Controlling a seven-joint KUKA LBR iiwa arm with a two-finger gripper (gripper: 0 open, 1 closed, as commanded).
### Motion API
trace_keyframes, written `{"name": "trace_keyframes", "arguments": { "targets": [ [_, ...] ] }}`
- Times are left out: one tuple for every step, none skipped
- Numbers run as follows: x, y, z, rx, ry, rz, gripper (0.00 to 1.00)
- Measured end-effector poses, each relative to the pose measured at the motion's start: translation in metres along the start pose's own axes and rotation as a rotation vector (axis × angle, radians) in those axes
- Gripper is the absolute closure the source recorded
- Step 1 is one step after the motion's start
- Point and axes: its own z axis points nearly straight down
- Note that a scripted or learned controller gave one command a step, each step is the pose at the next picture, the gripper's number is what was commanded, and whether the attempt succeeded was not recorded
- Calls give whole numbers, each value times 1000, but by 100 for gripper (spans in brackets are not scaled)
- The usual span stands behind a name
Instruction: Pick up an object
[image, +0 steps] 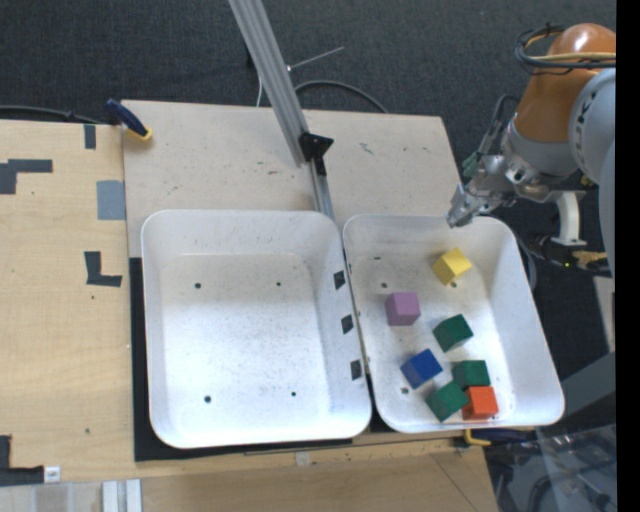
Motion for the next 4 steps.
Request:
{"name": "trace_keyframes", "arguments": {
  "targets": [
    [0, 0, 1, 5, 0, 1, 100],
    [43, -9, -3, 6, 2, -2, 100],
    [100, -29, -11, 6, 3, -4, 100],
    [156, -49, -8, 8, 3, -4, 100]
  ]
}}
